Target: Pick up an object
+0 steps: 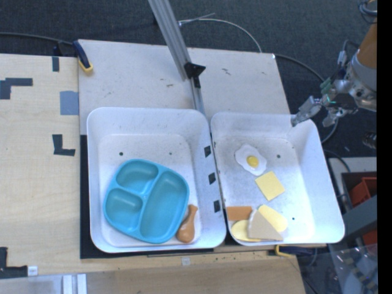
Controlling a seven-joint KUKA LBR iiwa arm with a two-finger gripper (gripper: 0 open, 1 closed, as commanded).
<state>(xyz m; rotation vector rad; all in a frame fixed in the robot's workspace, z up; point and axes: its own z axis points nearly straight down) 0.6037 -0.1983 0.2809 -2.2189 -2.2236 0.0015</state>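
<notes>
The right bin holds toy food: a fried egg, a flat yellow cheese square, an orange block and a pale wedge lying on a yellow disc. My gripper hangs above that bin's far right corner, outside the rim. Its two dark fingers stand apart, open, with nothing between them. The egg, the nearest item, lies well to the gripper's lower left.
The left bin contains a blue divided plate and a brown toy drumstick at its near right corner. A slanted metal pole crosses above the bins' far edge. Cables run behind the bench.
</notes>
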